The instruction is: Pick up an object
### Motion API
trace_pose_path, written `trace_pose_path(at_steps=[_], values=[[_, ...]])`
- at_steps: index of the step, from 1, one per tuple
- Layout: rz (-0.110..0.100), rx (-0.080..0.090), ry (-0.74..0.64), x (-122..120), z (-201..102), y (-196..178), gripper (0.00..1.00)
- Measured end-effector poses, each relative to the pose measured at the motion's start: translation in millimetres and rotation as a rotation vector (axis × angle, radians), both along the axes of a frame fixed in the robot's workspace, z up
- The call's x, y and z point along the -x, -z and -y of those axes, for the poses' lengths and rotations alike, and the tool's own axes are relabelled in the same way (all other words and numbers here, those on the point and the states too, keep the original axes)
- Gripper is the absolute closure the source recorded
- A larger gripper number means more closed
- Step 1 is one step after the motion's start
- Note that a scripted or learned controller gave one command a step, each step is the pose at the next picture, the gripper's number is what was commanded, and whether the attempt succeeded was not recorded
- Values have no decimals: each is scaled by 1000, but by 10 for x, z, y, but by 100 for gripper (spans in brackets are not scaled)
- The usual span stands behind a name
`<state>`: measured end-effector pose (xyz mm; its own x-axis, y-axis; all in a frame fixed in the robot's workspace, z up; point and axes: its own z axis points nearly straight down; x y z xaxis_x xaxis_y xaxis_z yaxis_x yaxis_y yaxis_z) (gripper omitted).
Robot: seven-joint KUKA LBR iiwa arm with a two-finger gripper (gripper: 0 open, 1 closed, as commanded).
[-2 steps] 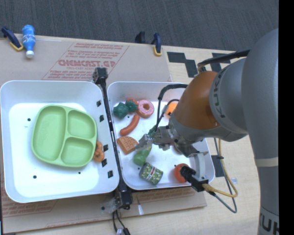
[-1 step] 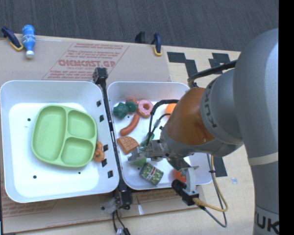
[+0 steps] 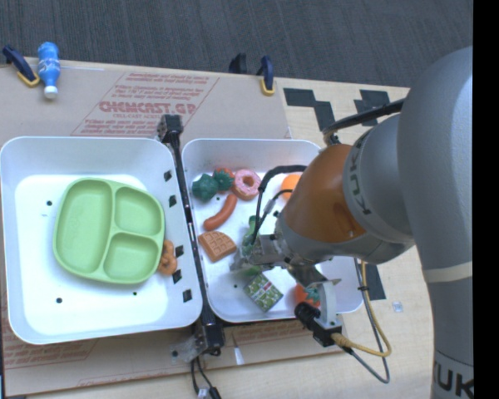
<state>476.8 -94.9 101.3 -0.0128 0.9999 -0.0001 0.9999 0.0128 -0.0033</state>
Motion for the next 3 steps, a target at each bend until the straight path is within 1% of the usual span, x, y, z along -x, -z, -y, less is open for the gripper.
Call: trace_pose_path(at_steps=[1,2,3], values=[[4,0,7,-4,-140,-925,100],[6,0,2,-19,-140,-1027,100],[7,1,6,-8,-296,-1105,100]])
